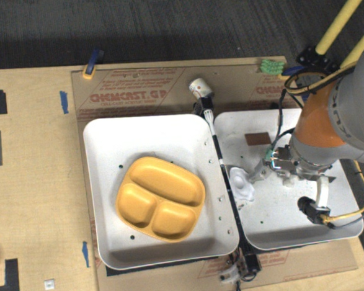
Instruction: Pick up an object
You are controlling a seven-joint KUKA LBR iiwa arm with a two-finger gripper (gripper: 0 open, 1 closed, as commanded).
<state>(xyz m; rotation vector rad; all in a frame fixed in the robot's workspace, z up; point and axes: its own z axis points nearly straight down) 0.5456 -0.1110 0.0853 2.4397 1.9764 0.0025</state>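
Gripper (pixel 257 172) low inside right-hand shallow white bin (pixel 287 227), finger state unreadable; crumpled white plastic object (pixel 240 184) just beside it; small brown block (pixel 257 138) near bin's far wall.

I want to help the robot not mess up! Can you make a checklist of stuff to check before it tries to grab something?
1. Something to grab in the right bin: ok, a small white object and a small brown block lie there.
2. Gripper near a target: ok, beside the white object.
3. Fingers ready to close: cannot tell.
4. Holding anything: cannot tell.
5. Yellow divided tray out of the way: ok, in the left bin.
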